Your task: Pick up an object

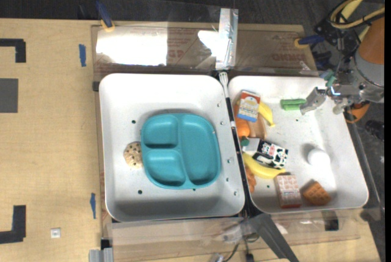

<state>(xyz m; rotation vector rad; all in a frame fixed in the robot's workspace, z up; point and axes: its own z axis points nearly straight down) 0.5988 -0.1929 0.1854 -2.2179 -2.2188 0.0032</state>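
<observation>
Camera view shows the claw (326, 101) over the upper right of the right bin (354, 160), its two fingers spread apart with nothing between them. Just to its left lies a green block (292, 104), farther left a small carton (248, 106) with an orange piece (243, 128) below it, and below and to the left a black-and-white cow toy (272, 154) on a banana (264, 168), while a white ball (318, 157) sits below the claw and a waffle piece (316, 192) and pink box (288, 189) lie lower still. Far to the left, in the left bin (116, 108), sit a teal divided plate (181, 149) and a cookie (133, 154).
</observation>
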